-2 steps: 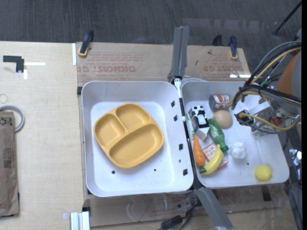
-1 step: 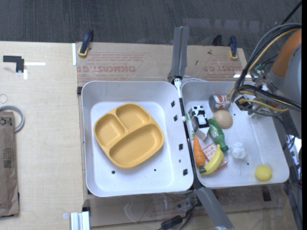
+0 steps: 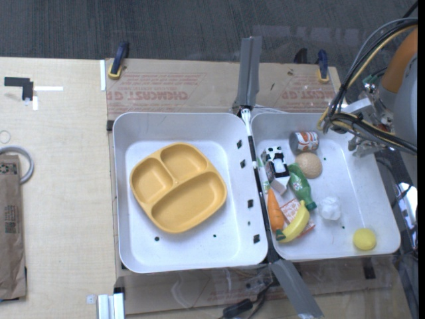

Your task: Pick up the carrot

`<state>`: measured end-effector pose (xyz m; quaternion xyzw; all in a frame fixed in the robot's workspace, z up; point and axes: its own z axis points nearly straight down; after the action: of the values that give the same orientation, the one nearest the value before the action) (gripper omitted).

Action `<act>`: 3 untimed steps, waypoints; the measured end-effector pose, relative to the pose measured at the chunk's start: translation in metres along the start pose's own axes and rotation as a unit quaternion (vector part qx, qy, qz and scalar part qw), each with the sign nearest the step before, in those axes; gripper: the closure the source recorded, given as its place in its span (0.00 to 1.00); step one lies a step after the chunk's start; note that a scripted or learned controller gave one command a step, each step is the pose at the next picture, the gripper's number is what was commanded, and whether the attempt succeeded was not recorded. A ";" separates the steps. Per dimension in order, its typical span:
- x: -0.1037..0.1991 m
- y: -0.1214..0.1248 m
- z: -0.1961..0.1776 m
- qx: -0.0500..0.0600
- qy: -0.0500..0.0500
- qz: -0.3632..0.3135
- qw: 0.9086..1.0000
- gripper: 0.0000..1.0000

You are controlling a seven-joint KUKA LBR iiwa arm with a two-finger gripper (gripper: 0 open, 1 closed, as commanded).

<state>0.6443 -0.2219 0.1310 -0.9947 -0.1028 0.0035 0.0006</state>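
Here carrot (image 3: 274,209) lies wedged beside banana (image 3: 296,223) and bottle (image 3: 301,186).

Glossy plastic carrot (image 3: 275,210) and matt yellow plastic plate (image 3: 178,187) lie in smooth white bins (image 3: 126,198).

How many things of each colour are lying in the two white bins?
Yellow: 3 – divided plate, banana, lemon
Orange: 1 – carrot
Green: 1 – bottle
Tan: 1 – potato
White: 1 – crumpled wad
Red and white: 1 – can
Black and white: 1 – toy
Total: 9
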 end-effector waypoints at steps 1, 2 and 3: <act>0.007 0.001 0.017 0.000 0.000 -0.056 0.998 1.00; -0.004 -0.001 0.019 0.001 -0.001 0.000 1.000 1.00; -0.026 -0.017 -0.006 0.001 0.000 -0.032 0.999 1.00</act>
<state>0.6157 -0.2107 0.1377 -0.9910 -0.1342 0.0037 0.0012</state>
